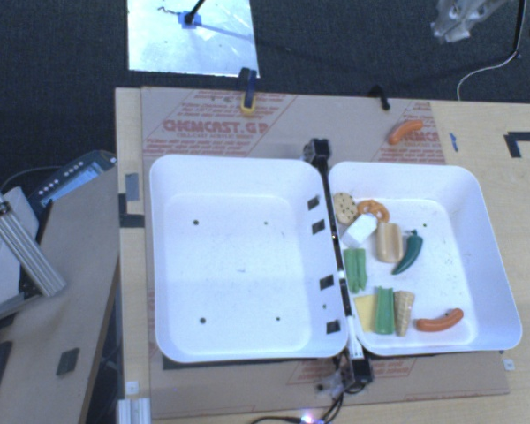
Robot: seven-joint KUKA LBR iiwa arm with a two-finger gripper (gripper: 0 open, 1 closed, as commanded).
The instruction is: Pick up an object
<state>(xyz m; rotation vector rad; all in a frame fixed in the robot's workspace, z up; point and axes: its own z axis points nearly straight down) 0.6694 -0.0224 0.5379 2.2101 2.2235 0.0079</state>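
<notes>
Bench (203,113): two white bins. Right bin (477,201): toy food along its left wall, including green pepper (410,251), sausage (438,321). Another sausage (405,132) at bench's far edge. Gripper (459,11) aloft, far right; grip state indeterminate.

end effector (462,7) blurred, cut off at top edge
</notes>
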